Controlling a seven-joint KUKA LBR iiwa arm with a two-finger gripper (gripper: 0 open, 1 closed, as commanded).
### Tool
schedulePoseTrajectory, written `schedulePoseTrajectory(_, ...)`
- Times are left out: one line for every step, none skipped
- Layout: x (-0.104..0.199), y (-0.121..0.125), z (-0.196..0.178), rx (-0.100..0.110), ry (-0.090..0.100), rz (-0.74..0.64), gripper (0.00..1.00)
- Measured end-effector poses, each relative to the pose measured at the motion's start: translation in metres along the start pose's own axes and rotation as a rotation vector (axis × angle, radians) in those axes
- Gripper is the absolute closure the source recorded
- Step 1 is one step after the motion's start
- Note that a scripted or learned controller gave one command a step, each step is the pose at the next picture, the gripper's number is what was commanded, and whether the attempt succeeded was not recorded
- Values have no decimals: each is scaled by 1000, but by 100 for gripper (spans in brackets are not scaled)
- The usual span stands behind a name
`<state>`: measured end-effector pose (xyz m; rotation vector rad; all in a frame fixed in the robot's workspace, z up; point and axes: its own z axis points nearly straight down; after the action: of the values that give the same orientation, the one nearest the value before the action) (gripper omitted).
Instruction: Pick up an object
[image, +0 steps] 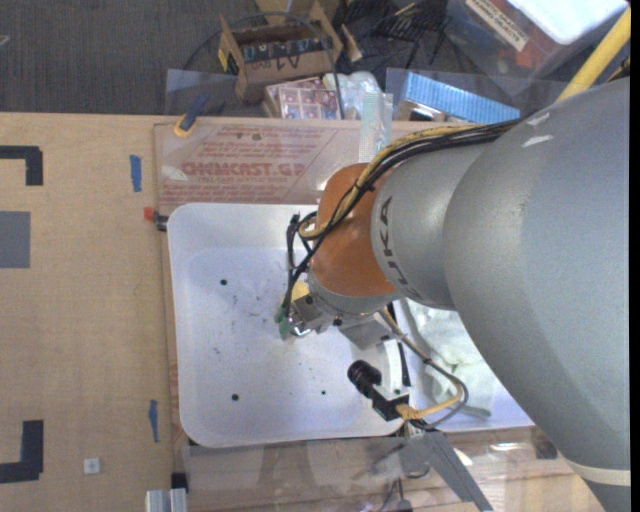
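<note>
The arm (500, 220) hangs low over the left bin (200, 300), hiding the gripper (can't tell its state, or where any object is), so I'd guess it should drop slowly and straight before closing.

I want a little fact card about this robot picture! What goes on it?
arm: big grey robot arm with an orange band, reaching in from the right
arm position: over the shallow white bin
gripper: hidden under the wrist
bin floor: a few small dark specks
near wrist: small green bit, too small to identify
</note>
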<state>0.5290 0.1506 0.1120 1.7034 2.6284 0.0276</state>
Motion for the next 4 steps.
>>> schedulePoseTrajectory(-14,74,22,7,2,-4,100)
schedulePoseTrajectory(0,65,14,-33,2,306,100)
schedulePoseTrajectory(11,70,22,4,-7,-22,100)
schedulePoseTrajectory(-8,72,-101,16,-2,-255,100)
